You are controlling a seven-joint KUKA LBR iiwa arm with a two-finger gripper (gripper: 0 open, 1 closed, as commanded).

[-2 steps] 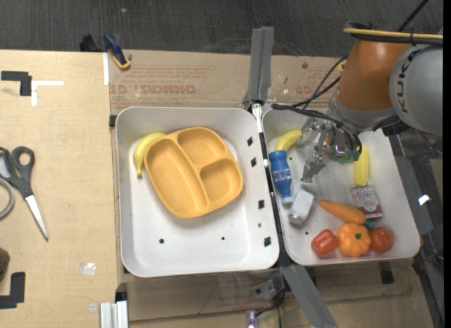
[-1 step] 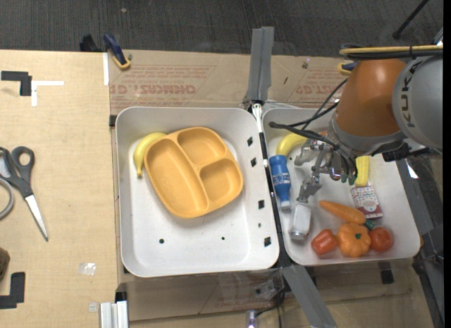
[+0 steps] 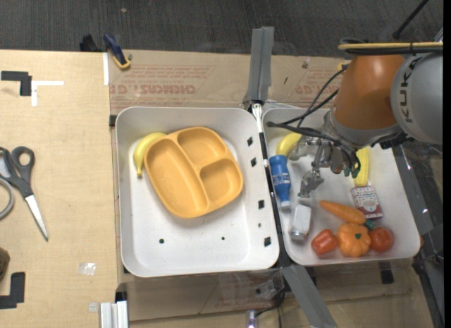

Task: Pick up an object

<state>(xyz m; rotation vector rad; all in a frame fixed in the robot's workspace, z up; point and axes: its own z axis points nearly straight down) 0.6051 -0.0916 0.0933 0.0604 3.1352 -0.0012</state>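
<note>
My gripper [image 3: 318,168] hangs over the middle of the right bin [image 3: 402,249], below the orange wrist band. Just to its left lies a blue bottle [image 3: 280,177], and a small grey block [image 3: 301,219] sits below it. A carrot [image 3: 343,211] lies to its lower right. Beyond the carrot, near the bin's front edge, a red tomato [image 3: 323,242], an orange pepper [image 3: 353,240] and another red tomato [image 3: 380,238] sit in a row. A yellow banana [image 3: 288,142] rests at the bin's back left. I see nothing held by the gripper.
A red-and-white packet [image 3: 366,201] and a yellow piece [image 3: 363,166] lie at the right bin's right side. The left bin [image 3: 190,249] holds an orange divided plate [image 3: 192,171] with a banana [image 3: 143,150] beside it. Scissors [image 3: 25,185] lie on the bench at left.
</note>
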